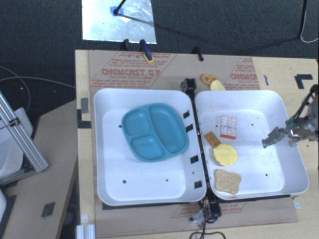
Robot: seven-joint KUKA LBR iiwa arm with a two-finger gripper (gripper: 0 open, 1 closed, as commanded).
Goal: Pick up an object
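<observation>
The right bin [279,108] holds a small red-and-white carton [228,127], a brown wafer piece [212,139], a round yellow disc [226,155] and a slice of toast [228,181]. They lie in the bin's left half. My gripper [273,137] hangs over the right side of that bin, well to the right of these objects. Nothing shows between its fingers.
The left bin [109,178] bears a blue divided plate [153,131]. A black divider [198,148] runs between the bins. A pretzel-like piece [207,78] and a yellow object [217,85] lie on the cardboard behind the right bin.
</observation>
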